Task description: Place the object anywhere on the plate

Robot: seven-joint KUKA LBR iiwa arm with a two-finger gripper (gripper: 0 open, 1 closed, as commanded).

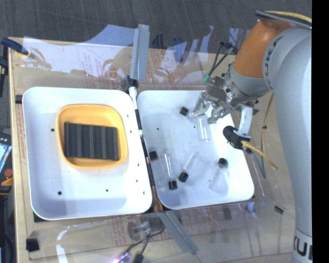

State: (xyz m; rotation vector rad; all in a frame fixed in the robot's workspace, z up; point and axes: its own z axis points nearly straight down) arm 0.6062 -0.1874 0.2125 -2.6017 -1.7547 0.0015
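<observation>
Hovering low over the right bin [241, 188], far side: gripper [208, 113], finger state impossible to tell. Clear vials [192, 160], black-capped, lay scattered there. Yellow plate [93, 116], left bin [38, 190], carried none. Placement not yet begun.

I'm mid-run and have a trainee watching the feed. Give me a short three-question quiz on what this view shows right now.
1. True or false: the yellow plate lies in the right bin.
2. Multiple choice: the clear vials with black caps are in: A) the left bin; B) the right bin; C) on the plate.
3. Fill in: the gripper hangs over the ____ corner area of the right bin, as seen in the camera view.

Key:
1. False; the plate lies in the left bin, holding a dark ribbed insert.
2. B.
3. Upper right.
</observation>
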